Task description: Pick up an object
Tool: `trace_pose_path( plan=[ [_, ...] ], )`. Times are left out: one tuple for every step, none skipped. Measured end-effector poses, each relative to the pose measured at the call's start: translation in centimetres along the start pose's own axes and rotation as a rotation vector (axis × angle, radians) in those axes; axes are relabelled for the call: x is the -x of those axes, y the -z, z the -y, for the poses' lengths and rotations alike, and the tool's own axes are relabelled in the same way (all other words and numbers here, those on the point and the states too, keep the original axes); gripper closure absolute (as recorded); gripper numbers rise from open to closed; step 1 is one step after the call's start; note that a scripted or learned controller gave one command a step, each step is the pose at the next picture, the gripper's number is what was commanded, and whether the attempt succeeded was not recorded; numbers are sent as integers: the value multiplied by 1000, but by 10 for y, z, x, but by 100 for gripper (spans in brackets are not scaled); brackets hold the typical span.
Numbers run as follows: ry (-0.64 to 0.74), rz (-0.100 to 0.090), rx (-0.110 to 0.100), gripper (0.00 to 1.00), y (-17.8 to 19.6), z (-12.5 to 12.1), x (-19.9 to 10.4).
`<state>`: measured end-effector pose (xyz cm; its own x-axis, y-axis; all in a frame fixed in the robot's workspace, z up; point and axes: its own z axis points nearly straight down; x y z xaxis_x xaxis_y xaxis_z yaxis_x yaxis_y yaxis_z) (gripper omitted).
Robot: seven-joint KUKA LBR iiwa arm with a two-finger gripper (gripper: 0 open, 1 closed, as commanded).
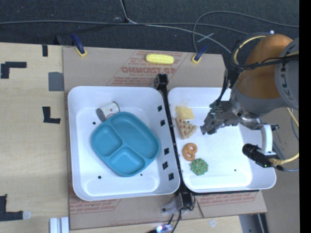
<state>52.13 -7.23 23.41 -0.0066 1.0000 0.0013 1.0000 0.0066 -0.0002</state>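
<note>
In the right bin (243, 181) several small food toys lie along its left side: a yellow cheese wedge (184, 112), a pizza slice (185, 128), a brown pretzel (189, 151) and a green broccoli piece (198, 167). My gripper (210, 125) hangs over the middle of this bin, just right of the pizza slice, pointing down and left. Nothing shows between its fingers. The left bin (80, 178) holds a blue divided plate (125, 142) and a small white cup (107, 111) lying on its side.
A yellow corn toy (159, 59) lies on the cardboard behind the bins. Blue clamps (79, 46) hold the cardboard's back edge. Cables loop above the arm at the upper right. A black divider (167, 125) runs between the bins.
</note>
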Motion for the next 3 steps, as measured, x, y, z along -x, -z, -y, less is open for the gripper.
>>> trace_pose_path(
  plan=[
    [0,0,-1,100,7,8,-52],
    [-2,1,-3,100,-4,14,-96],
    [-1,0,-4,100,-18,20,-149]
  ],
)
